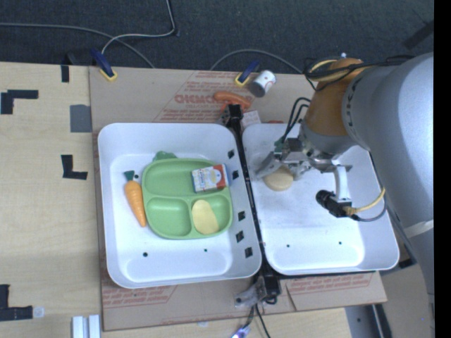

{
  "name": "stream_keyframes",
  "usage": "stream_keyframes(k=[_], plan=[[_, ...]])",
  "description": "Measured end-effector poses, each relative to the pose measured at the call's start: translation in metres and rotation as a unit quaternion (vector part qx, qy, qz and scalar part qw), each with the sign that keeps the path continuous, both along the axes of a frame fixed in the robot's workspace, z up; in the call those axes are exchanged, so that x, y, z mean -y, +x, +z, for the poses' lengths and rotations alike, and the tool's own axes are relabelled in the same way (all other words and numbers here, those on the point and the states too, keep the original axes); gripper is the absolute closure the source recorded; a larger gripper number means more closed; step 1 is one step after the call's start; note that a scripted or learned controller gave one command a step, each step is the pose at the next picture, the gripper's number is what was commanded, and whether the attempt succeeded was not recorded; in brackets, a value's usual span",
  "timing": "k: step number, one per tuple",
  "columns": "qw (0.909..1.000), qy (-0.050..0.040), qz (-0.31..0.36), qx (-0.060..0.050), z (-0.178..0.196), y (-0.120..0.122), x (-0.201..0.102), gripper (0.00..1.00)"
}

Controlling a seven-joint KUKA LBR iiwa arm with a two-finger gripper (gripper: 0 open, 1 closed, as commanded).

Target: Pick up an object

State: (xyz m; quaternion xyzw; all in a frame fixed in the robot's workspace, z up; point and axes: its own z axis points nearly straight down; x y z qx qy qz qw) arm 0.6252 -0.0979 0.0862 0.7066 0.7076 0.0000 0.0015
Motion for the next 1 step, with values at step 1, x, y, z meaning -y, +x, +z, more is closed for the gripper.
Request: stream_keyframes(k=[1], plan=[[1.0000, 0.0005, 0.000, 0.000, 0.0102, 0.0004, -0.0007, 1.00]])
